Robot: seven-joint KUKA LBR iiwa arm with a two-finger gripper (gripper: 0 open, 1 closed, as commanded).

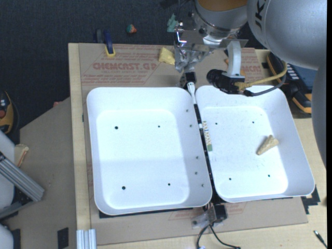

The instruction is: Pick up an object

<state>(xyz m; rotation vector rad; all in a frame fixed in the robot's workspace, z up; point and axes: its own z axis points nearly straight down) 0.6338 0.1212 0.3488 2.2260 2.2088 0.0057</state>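
Observation:
A tan wedge-shaped piece (pixel 266 145) lies in the right bin (pixel 244 188), toward its right side. A thin pen-like stick (pixel 200 122), black with a white and green lower part, lies along the ridge where the two bins meet. My gripper (pixel 185 62) hangs over the far edge of the bins, right above the stick's upper end. Whether it touches the stick is hidden from this angle. The left bin (pixel 93 108) holds nothing I can see.
A yellow scrap (pixel 166 56) lies on the cardboard sheet (pixel 124 64) behind the bins, just left of the gripper. A blue and yellow clamp (pixel 109 43) sits at the board's far left edge. The arm's large grey body (pixel 290 14) looms over the top right.

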